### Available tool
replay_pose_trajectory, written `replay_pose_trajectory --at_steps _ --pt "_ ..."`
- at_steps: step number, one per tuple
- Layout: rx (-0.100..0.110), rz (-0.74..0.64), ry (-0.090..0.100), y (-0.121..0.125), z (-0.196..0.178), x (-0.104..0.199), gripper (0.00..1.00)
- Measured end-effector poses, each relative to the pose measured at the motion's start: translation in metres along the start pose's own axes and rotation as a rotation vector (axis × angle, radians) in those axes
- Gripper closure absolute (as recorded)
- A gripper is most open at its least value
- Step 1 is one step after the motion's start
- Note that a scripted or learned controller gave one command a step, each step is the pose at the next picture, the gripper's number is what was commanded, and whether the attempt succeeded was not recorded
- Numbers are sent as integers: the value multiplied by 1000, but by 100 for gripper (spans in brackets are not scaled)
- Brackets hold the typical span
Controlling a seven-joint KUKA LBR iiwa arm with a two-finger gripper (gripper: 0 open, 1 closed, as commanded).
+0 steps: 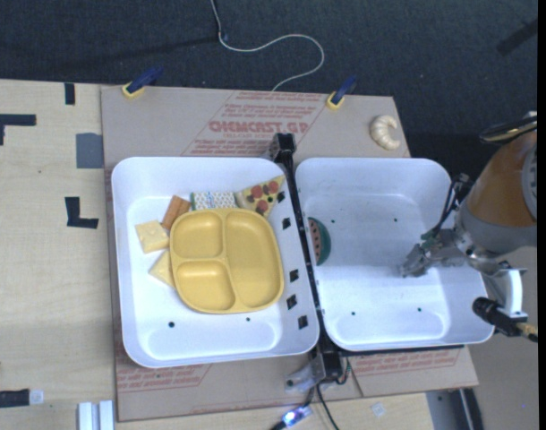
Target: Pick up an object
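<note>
A yellow divided plate (226,260) lies in the left bin (148,334), covering most of its middle. Around its upper left edge sit small toy food pieces: a tan cracker (151,236), a brown piece (175,210), a patterned strip (213,200) and a pizza slice (264,192). A watermelon slice (319,240) leans against the left wall of the right bin (380,330). My gripper (416,263) is low over the right bin's floor near its right side, far from the watermelon slice. Nothing shows between its fingers.
The arm (501,209) enters over the right bin's right rim. A cream-coloured piece (386,131) lies on the cardboard beyond the right bin. A white cable (255,43) loops across the dark cloth behind. Two clips (342,89) hold the cardboard's far edge.
</note>
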State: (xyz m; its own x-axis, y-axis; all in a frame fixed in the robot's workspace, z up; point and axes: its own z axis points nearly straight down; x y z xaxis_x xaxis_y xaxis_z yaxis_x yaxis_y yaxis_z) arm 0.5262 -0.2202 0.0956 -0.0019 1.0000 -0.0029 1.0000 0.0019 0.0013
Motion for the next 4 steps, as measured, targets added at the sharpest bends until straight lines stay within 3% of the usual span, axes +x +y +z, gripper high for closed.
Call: replay_pose_trajectory --at_steps 3,4 --pt "-2 0 1 12 -131 -4 100" --pt "0 -5 4 49 -140 42 100"
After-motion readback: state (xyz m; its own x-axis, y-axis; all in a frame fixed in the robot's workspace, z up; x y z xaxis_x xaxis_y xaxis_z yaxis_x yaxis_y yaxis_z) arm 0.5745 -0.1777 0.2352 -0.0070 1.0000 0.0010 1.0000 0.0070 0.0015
